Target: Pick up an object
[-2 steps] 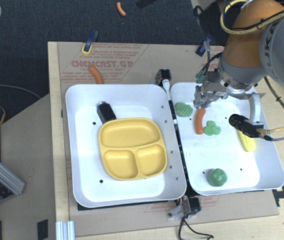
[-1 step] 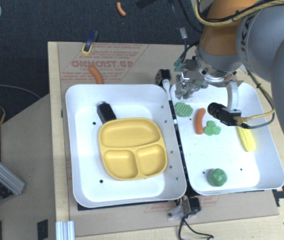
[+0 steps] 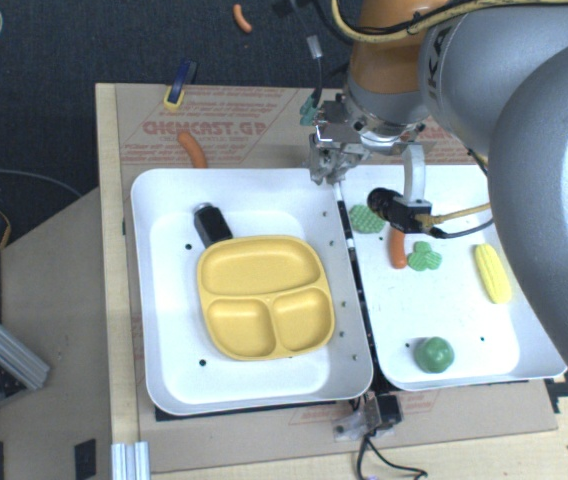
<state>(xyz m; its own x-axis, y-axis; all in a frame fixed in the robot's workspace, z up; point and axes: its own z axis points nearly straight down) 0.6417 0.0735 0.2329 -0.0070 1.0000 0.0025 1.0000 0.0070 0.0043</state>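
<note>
Two white bins sit side by side on the tabletop. The gripper (image 3: 336, 171) hangs over the dividing rims at twelve o'clock; how far it is open cannot be told. In the right bin (image 3: 464, 353) lie a carrot (image 3: 397, 249), green leafy pieces (image 3: 424, 258), corn (image 3: 492, 272) and a green ball (image 3: 433, 353). The left bin (image 3: 164, 298) holds a yellow divided plate (image 3: 264, 296) and a black object (image 3: 212, 224) at eleven o'clock.

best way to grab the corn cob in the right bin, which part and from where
Grip the corn cob across its narrow middle, coming straight down from above. It lies flat on the right bin floor, its long axis running roughly top to bottom in the view, with bare floor on both long sides, so the fingers should likely close left-to-right across it.
</note>
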